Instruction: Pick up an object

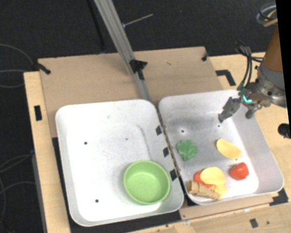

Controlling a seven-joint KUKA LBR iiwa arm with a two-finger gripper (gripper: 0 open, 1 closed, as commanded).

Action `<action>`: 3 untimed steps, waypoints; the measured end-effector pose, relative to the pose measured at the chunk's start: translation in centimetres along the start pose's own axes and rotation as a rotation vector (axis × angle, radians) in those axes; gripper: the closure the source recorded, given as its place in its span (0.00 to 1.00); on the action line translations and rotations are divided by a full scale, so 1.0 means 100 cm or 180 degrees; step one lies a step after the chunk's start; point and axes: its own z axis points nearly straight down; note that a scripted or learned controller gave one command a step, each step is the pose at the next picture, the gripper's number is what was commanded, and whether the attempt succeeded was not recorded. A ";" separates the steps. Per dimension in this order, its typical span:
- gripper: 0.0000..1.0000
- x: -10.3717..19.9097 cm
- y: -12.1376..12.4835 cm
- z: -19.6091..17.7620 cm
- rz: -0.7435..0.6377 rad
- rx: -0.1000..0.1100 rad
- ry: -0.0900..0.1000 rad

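Camera view, looking down at a slant on a tan bench [94, 77] that carries two shallow white bins side by side. The left bin [95, 129] holds a light green bowl [146, 181], upright, near its lower right corner. The right bin [197, 112] holds the loose pieces, all gathered in its lower half: a dark green lumpy piece [187, 149] close to the dividing wall, a yellow oval piece [228, 148] toward the right wall, a small red piece [239, 171] just below the yellow oval, and a yellow-and-red cluster [211, 177] lying against a tan block [201, 189] at the front edge.

The grey arm comes in from the right side of the picture, and its tool [237, 109] hangs over the upper right part of the right bin. Two dark fingers show, splayed apart, with nothing between them. The upper half of the bin under and around the tool is bare white.

The relation that matters: every candidate lies nearer the front edge of the bin than the tool does, lower in the picture. The yellow oval piece looks nearest, a short way down and slightly left of the fingers, and it stands apart from its neighbours. Its long axis runs on a diagonal, from upper left to lower right. The green lumpy piece is further left, well apart from the tool.
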 end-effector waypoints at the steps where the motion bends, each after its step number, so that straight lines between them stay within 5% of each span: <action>1: 0.00 0.006 -0.007 0.057 0.0013 0.0019 -0.0007; 2: 0.00 0.000 -0.008 0.120 0.0017 0.0023 -0.0008; 3: 0.00 -0.002 -0.007 0.144 0.0019 0.0002 -0.0016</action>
